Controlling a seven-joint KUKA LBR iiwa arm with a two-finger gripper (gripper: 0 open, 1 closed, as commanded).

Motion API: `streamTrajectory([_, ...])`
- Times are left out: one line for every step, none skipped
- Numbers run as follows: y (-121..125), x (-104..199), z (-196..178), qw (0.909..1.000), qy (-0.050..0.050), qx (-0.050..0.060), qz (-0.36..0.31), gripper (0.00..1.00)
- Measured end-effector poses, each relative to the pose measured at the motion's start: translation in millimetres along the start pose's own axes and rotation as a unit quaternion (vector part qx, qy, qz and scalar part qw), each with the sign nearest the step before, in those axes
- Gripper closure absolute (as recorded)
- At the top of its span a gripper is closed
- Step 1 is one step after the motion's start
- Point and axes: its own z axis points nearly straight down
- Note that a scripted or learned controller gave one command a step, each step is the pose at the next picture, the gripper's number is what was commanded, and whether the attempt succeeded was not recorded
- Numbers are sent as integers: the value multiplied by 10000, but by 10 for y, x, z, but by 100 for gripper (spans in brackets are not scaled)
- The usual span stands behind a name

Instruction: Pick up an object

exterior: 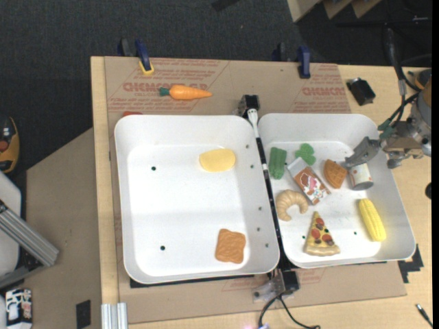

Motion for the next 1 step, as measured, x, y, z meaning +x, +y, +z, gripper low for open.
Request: streamTrajectory([-2, 260, 1742, 10000, 27, 74, -7, 0])
